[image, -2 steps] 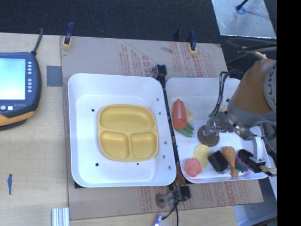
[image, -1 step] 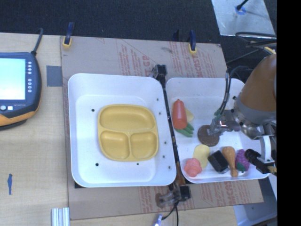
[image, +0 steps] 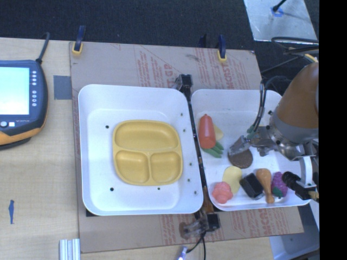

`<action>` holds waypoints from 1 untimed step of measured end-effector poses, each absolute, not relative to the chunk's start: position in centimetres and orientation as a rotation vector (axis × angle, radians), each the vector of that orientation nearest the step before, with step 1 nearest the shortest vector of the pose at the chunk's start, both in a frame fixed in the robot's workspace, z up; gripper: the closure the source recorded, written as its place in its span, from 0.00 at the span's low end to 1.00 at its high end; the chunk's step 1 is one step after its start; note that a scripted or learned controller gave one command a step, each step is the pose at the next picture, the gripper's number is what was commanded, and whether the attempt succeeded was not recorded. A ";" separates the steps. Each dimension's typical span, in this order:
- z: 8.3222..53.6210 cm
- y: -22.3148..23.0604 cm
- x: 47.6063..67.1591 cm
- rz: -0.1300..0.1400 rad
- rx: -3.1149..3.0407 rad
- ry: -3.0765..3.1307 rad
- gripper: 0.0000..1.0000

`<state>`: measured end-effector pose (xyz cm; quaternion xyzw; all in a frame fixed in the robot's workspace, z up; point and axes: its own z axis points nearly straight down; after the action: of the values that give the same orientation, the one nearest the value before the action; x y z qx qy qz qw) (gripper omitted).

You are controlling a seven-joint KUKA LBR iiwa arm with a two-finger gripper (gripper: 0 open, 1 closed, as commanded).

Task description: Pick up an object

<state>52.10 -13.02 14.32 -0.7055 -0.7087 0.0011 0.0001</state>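
Observation:
The right white bin (image: 233, 98) holds several toy foods. A red carrot with a green top (image: 206, 132) lies at its left side. A brown disc (image: 241, 159) sits mid-bin. Along the front lie a pale yellow piece (image: 232, 176), a pink-red piece (image: 222, 192), a black block (image: 251, 186), a tan drumstick (image: 264, 182) and purple grapes (image: 279, 183). My gripper (image: 240, 144) hangs low just above the brown disc's upper edge, reaching in from the right. Nothing shows held in it.
The left white bin (image: 97, 191) carries a yellow divided plate (image: 147, 151). A teach pendant (image: 17, 102) lies at the far left of the bench. Clamps (image: 221, 46) hold the cardboard sheet at the back edge. The arm's bulk (image: 298, 107) covers the right bin's right side.

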 end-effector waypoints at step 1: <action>9.3 -11.5 52.5 0.003 -2.215 -2.227 0.00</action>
<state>52.54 -11.51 9.30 -0.7051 -0.7091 0.0009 0.0002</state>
